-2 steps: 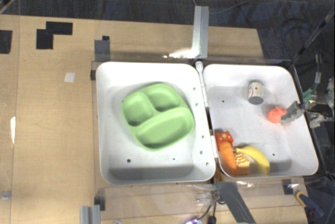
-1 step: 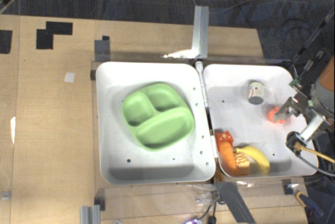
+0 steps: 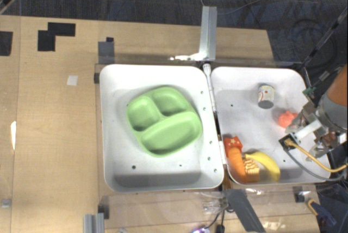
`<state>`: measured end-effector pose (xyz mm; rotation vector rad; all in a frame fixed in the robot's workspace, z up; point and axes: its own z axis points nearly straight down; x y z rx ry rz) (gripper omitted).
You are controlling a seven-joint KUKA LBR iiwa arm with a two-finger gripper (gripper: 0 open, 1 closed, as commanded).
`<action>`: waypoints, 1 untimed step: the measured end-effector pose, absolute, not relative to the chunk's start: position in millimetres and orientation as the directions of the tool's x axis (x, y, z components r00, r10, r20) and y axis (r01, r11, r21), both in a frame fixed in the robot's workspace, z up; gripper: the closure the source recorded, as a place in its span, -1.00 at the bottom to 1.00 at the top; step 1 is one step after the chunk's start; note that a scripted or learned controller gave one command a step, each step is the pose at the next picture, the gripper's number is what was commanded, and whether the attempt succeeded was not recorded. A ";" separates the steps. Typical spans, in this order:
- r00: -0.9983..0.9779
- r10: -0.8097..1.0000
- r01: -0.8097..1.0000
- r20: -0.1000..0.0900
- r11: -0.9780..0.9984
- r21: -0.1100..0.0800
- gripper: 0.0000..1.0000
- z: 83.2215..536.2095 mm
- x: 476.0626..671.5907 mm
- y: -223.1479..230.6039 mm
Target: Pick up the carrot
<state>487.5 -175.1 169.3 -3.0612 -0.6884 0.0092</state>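
carrot point(image 3: 236, 160): short, stubby, plain orange, matte finish. Looks like a toy. Lying flat.
where: bin on the arm's side point(image 3: 244, 77), in the near corner against the wall shared with the other bin, long axis running along that wall.
neighbours: red spotted piece point(image 3: 233, 143) touches its far end. Orange-yellow lump point(image 3: 252, 167) presses on its open side, with the banana point(image 3: 265, 164) just beyond.
handling (my guess): light, stiff, not fragile. Smooth skin, so probably a bit slippery. It's round, so it may roll out of a shallow pinch.
grip point: across the thick middle, jaws straddling the short axis. The wall side is tight and the lump side is crowded, so there's little room either way.
jaws: by the bin's opposite edge, well apart from the carrot. Can't tell if open or closed.
arm point(image 3: 333, 109): over that same edge.
risk: catching the lump or banana instead.
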 end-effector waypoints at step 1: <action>0.978 0.210 0.210 -0.005 -0.978 -0.004 -1.00 140.1 489.1 -202.1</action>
